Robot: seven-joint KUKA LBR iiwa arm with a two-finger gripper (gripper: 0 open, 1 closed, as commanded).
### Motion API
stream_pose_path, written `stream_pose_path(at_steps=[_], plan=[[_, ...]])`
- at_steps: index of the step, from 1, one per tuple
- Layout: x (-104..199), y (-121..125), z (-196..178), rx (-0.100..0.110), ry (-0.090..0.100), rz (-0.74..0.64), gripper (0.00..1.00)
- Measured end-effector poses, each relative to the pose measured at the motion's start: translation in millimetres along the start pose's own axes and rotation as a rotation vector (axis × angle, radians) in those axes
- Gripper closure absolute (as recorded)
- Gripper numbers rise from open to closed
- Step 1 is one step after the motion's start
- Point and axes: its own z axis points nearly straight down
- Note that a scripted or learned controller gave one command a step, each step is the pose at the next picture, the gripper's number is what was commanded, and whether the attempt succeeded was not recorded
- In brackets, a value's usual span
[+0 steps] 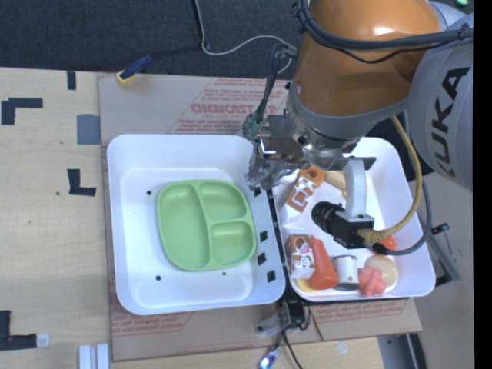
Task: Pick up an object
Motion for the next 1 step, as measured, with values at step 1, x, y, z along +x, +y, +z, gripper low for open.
stream_pose_path(at_steps=[1], plan=[[-48.7, -1.6, 131.5, 0.011, -0.002, 0.01, 1.0]])
